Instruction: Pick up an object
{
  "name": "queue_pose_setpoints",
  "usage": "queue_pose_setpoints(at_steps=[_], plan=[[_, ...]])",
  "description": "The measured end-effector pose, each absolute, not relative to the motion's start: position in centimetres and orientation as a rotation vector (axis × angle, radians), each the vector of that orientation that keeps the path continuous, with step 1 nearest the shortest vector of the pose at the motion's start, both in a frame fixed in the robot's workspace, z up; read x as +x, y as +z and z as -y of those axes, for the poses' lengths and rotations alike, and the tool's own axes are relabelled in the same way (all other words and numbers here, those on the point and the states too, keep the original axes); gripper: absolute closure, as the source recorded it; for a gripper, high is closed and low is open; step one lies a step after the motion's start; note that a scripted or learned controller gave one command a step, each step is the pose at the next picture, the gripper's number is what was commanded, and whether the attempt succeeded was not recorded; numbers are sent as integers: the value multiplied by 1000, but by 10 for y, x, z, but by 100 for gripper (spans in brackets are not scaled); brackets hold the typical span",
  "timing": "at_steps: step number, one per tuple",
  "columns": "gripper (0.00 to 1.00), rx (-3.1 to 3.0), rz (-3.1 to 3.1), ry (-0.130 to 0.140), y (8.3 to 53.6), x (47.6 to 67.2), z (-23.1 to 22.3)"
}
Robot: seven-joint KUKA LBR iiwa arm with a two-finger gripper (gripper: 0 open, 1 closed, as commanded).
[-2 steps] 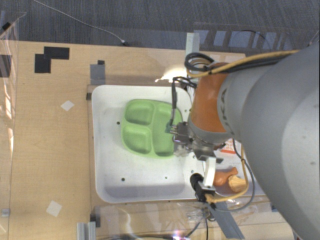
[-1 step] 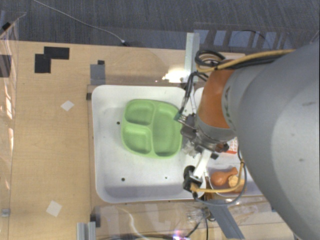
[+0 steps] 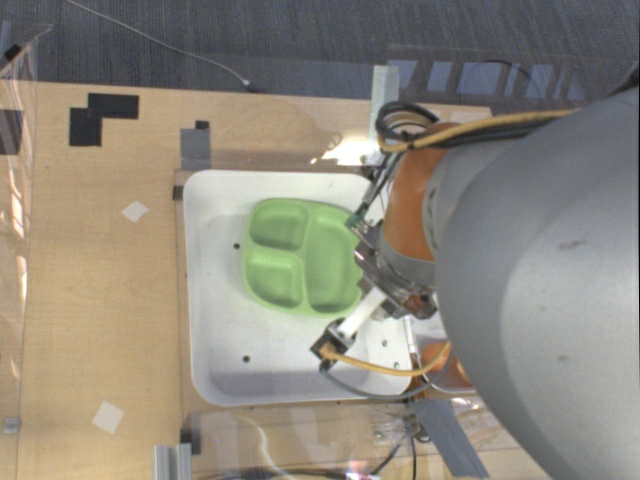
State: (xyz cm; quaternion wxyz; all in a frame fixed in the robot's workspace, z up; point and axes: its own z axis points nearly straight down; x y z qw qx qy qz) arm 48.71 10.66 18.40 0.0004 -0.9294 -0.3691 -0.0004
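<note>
White bin (image 3: 215, 298) on a wooden bench (image 3: 90, 298), black tape marks (image 3: 100, 116) near its far corner.

Green divided plate (image 3: 300, 258), flat in white bin (image 3: 215, 298).

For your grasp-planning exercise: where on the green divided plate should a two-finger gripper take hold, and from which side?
Probably the raised outer rim of the green plate, at its left edge, coming down from above. The plate lies flat in the white bin, so only the thin rim and the ridges between its compartments fit between fingers; the arm covers its right edge.
</note>
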Motion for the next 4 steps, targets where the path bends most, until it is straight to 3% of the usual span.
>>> queue_pose_setpoints(at_steps=[2, 3, 4], plan=[[100, -3121, 324, -1, 166, 486, -237], [100, -3073, 625, -14, 351, 488, -235], [100, -3117, 412, 4, 261, 486, -234]])
